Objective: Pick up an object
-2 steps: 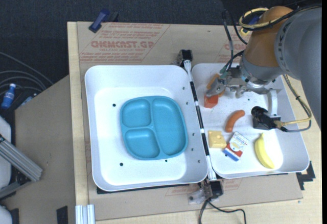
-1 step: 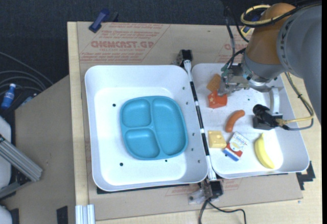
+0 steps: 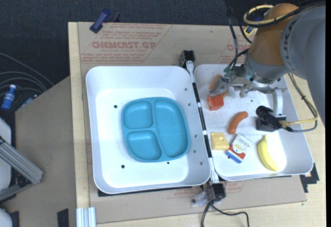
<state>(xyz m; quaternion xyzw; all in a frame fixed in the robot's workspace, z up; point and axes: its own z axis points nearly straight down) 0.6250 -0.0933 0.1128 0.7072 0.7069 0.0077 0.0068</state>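
- Orange-red block (image 3: 216, 101) sits near the right bin's (image 3: 300, 165) left wall, far end.
- Gripper (image 3: 221, 85) just above it; finger state: cannot tell.
- Banana (image 3: 267, 153) near right corner.

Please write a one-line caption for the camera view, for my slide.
KUKA arm's gripper above a red-orange piece in the right bin; blue divided plate in the left bin.
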